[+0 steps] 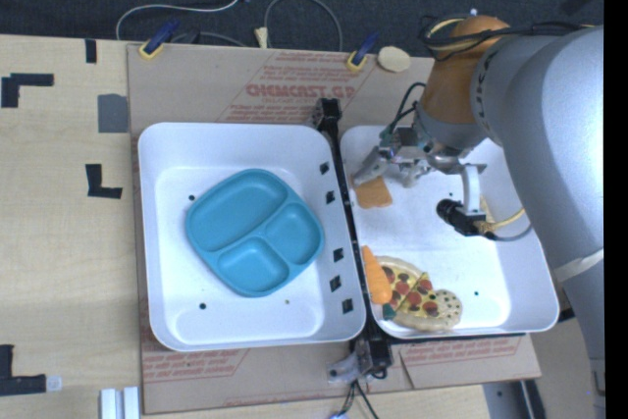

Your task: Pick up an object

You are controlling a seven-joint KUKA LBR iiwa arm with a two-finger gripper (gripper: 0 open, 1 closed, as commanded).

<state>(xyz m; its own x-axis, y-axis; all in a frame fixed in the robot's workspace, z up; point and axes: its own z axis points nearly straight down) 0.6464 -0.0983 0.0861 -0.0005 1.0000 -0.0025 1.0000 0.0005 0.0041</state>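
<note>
My gripper (392, 172) hangs over the back left part of the right bin (510, 304), open, with nothing between its fingers. A flat tan bread-like piece (374, 196) lies just below its left finger, close to the bin's left wall. Further forward in the same bin lie an orange carrot (375, 276) and a pizza slice (420, 299), side by side and touching. A blue divided plate (257, 231) rests in the left bin (157, 162).
The grey arm with its orange band (461, 83) covers the right bin's back right part. A black cable end (463, 216) dangles over the bin's middle. A black divider (339, 211) runs between the bins. A small beige lump (393, 59) sits behind the bins.
</note>
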